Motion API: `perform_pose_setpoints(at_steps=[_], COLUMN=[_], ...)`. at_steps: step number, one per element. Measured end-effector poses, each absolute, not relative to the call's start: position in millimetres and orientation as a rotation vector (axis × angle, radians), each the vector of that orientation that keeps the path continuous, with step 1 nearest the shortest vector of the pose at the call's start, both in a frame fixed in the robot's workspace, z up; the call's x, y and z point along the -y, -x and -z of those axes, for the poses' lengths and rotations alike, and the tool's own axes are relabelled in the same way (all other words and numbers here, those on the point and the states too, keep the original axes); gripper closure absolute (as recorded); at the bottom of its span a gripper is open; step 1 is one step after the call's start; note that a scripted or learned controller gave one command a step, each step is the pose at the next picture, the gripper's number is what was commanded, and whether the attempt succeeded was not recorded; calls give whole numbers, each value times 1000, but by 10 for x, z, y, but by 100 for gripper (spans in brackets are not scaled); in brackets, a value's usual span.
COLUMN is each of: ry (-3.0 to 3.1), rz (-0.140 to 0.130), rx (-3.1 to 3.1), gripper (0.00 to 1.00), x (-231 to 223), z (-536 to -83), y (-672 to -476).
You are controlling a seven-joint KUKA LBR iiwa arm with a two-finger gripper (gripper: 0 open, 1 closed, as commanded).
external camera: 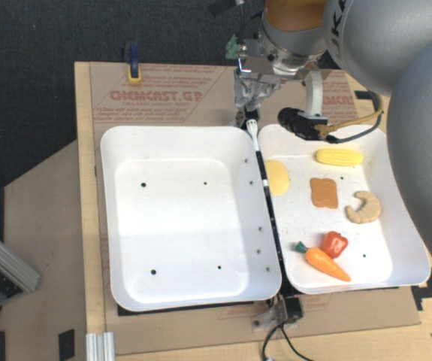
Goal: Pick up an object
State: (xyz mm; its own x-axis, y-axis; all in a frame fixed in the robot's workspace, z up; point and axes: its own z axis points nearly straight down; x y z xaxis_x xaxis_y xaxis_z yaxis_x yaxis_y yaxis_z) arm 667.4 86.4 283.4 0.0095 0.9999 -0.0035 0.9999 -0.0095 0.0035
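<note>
Left bin (125, 201): bare white floor.
Gripper (247, 115): at 12 o'clock over the seam between bins; whether its jaws are spread or closed, I cannot tell.
Right bin (396, 269): holds the toy food.
Carrot (327, 262): at 6 o'clock, likely light, hard, slick; grasp across its thick middle.
Croissant (364, 207): at 3 o'clock, bulkier.

two bins (174, 145), six toy foods (324, 192)

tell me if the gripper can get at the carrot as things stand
Probably yes: the carrot lies open-topped near the right bin's front, only the red pepper touching it. The gripper sits at the far rim.
</note>
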Motion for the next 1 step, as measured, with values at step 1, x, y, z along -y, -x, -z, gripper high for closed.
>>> perform_pose_setpoints(at_steps=[1], ry=[-2216], rz=[2], rx=[-2234], gripper=[100], x=[-1744], z=[-2571], y=[-6605])
